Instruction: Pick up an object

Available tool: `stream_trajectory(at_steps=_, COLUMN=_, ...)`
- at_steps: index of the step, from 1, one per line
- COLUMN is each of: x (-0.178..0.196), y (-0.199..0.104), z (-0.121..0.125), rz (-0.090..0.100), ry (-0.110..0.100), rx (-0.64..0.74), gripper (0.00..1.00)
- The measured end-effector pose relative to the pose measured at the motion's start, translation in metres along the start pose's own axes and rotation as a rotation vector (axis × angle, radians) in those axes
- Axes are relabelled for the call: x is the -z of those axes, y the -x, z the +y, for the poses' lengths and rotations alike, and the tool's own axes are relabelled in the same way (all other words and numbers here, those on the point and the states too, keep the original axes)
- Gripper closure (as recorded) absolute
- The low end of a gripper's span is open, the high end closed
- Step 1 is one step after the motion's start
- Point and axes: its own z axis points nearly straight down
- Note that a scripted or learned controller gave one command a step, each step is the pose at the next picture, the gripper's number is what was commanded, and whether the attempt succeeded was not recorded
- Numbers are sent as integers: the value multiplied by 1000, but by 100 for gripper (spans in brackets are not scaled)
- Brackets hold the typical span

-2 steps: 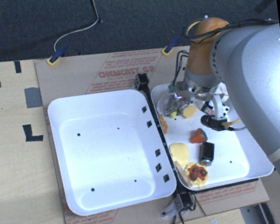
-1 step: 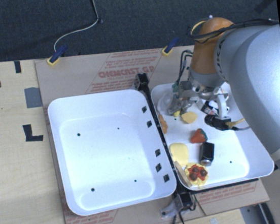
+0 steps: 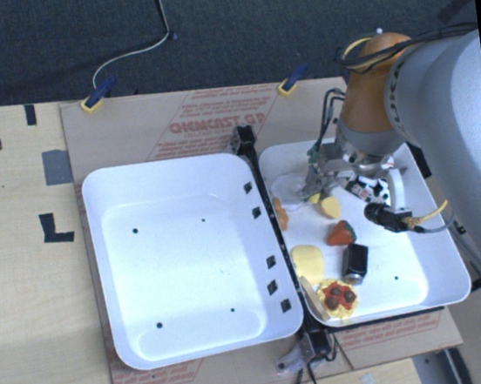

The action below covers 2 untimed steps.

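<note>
Since any object would satisfy the task, the likeliest candidate is the small pale yellow piece [image 3: 331, 208] lying in the upper part of the right bin [image 3: 438, 292], just beside the gripper [image 3: 320, 183] that hangs low over the bin's top left corner. Whether that piece is touched is too small to tell, and nothing is visibly lifted clear of the floor, so the pick looks not yet done. How the pincer stands cannot be told from this slanted view; the wrist hardware and cables crowd the tips. Just below the yellow piece sits a red strawberry-like toy [image 3: 341, 234], and near it a small black block [image 3: 355, 261] lies tilted. To their left a larger yellow rounded object [image 3: 309, 262] rests near the divider, with a red-and-yellow toy [image 3: 337, 298] at the bin's lower edge and an orange sliver [image 3: 282, 218] against the left wall. The left bin [image 3: 107, 248] stands alongside, touching the right one at the black-clipped seam. Both bins rest on a cardboard sheet [image 3: 205, 125] held by blue clamps [image 3: 98, 96]. By my reading the approach is made, while closing, lifting and carrying remain.
</note>
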Motion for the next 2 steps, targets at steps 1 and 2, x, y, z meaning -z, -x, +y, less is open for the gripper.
stream_trajectory(at_steps=1, x=14, y=18, z=-6, rz=1, ry=1, rx=0, gripper=100)
stream_trajectory(at_steps=2, x=82, y=-60, z=11, rz=3, ry=6, rx=9, gripper=100)
